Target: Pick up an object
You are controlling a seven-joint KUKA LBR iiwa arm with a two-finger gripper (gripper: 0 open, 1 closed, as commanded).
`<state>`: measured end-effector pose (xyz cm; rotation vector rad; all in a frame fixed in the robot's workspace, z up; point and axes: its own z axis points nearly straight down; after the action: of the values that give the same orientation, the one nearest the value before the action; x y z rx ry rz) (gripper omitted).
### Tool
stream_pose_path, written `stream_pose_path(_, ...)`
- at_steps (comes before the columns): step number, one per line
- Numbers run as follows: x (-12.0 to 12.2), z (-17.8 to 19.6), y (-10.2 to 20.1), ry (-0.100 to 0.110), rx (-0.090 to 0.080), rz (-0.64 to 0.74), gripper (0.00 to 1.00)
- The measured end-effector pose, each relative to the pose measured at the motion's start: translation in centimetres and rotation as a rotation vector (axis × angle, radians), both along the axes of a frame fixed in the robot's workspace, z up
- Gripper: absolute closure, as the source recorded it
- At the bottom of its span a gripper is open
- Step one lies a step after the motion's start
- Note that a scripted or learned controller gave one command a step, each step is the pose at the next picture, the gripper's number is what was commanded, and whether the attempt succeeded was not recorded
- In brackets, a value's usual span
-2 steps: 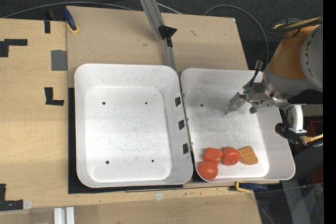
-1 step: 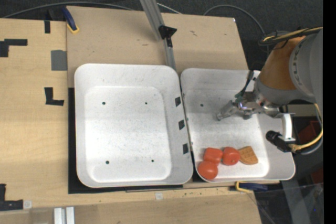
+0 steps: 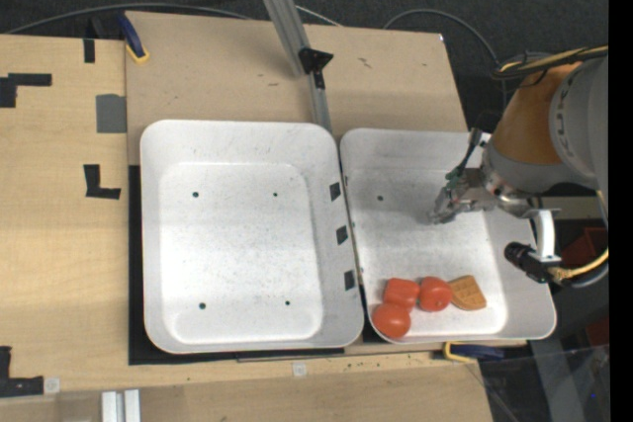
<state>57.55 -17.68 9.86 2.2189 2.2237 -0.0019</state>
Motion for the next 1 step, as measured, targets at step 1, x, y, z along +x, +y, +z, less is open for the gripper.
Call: stream_pose_path(1,0.77,4.67,0.59,-0.004,0.0,0.0,1.0)
